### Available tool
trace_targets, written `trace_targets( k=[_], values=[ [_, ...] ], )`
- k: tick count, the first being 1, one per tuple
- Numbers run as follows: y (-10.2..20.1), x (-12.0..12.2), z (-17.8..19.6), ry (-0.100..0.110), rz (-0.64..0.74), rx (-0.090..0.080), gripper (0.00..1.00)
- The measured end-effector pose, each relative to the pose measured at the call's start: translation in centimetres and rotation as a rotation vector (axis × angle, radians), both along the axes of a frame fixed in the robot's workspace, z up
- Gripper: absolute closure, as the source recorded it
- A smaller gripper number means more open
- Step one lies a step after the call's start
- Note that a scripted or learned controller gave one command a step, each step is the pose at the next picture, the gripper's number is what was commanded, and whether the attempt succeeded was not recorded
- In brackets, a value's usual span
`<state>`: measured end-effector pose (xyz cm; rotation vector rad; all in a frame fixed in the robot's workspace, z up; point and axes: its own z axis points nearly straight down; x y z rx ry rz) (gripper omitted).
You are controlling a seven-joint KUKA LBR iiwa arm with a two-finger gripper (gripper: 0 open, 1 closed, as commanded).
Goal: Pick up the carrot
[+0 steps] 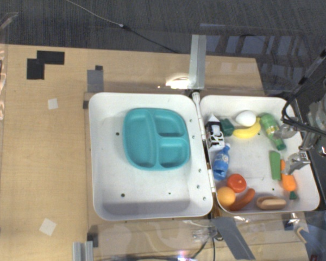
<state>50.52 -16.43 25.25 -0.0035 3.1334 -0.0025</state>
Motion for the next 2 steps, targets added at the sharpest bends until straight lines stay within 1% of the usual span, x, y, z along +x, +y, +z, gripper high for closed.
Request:
trace_targets(
  k=[1, 2],
  values=[
    [-4.1, 0.4, -16.1, -0.013, -0.094, -0.004, 0.0],
    [-4.0, 0.7, -15.0, -0.017, -0.087, -0.005, 1.0]
  ],
)
